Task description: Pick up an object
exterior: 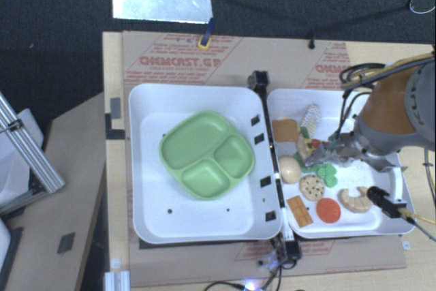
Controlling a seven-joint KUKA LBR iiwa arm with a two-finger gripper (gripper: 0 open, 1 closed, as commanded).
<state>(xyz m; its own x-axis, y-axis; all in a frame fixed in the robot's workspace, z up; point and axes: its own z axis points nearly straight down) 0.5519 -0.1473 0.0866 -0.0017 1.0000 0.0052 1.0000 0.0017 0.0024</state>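
From where I stood, the gripper (319, 159) was low in the right bin (340, 100), among the toy food, and I could not tell whether it held something or not, because the wrist covered much of it. The nearest objects were the green piece (328, 174) just beside it, the round cookie (312, 187) and the pale egg-shaped thing (290, 170); the red disc (328, 210) and the croissant (357, 200) lay nearer the front wall. In my judgement, a good pick needed one item chosen with free space on two sides, a straight descent, and a slow lift, since the pieces were crowded and touching. The left bin (153, 215) carried the green divided plate (206, 155). On the brown sheet (225, 51) under the bins, red letters read "CHEMCAST GP", printed several times.
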